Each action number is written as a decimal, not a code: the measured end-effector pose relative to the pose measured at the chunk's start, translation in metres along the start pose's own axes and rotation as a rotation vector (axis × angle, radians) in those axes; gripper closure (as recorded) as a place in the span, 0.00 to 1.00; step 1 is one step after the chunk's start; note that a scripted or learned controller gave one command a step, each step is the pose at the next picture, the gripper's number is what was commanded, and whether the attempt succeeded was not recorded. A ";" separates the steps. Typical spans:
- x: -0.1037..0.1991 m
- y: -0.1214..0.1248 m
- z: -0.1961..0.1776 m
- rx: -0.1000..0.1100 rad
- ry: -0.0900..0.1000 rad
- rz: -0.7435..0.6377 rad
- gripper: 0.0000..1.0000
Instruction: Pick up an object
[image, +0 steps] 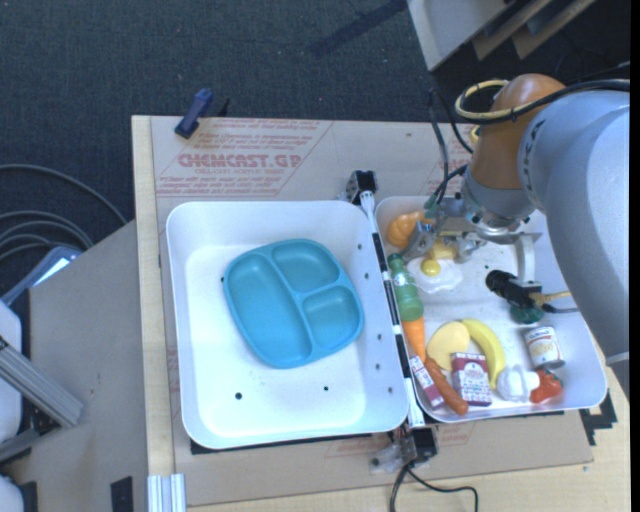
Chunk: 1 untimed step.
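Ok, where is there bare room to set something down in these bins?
Left bin: bare floor in front of the blue tray and along its left wall. Right bin: crowded; banana, carrot, red box and small jar fill its front, the pincer its back.

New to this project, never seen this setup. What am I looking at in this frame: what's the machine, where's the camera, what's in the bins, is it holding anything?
The one camera is fixed above the bench and looks down at a slant. The big grey shape with the orange band at the right is a robot arm; its job is to pick up an object. Its gripper is low over the top end of the right bin, but the arm hides its tips, so I cannot tell if it holds anything.

The left bin holds a blue divided plate. The right bin holds toy food: a fried egg, an orange piece near the gripper, a green bottle, a carrot, a banana, a yellow fruit, a red box and a small can.
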<state>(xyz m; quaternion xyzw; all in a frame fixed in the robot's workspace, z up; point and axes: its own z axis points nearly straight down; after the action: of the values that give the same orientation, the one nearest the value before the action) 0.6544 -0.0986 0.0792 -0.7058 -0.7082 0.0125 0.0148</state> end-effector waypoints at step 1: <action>0.001 0.001 -0.011 -0.006 -0.001 0.000 1.00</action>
<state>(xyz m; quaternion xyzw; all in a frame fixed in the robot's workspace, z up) 0.6557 -0.0975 0.0898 -0.7057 -0.7083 0.0109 0.0124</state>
